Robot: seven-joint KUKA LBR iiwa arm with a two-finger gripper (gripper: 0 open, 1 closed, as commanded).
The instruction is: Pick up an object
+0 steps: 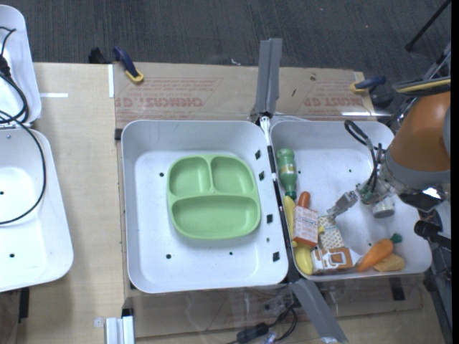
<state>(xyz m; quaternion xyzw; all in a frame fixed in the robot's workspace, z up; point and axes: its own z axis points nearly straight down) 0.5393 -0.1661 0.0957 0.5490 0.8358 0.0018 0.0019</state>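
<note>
The right bin (337, 149) holds a pile of toy food along its left and front sides. A green bottle (285, 169) lies by the left wall, with a yellow banana (290, 211) below it. Beside them are a red and white packet (306, 226), a checkered packet (332, 238) and an orange box (334, 259). A carrot (375, 254) lies at the front right. My gripper (343, 203) reaches in from the right and hangs just above and right of the checkered packet. Nothing shows in its grasp.
The left bin (143, 192) holds a green divided plate (213, 196). A grey post (269, 77) rises behind the wall between the bins. The orange-banded arm (423, 138) covers the right bin's right side. A white tray with a black cable (21, 185) sits at far left.
</note>
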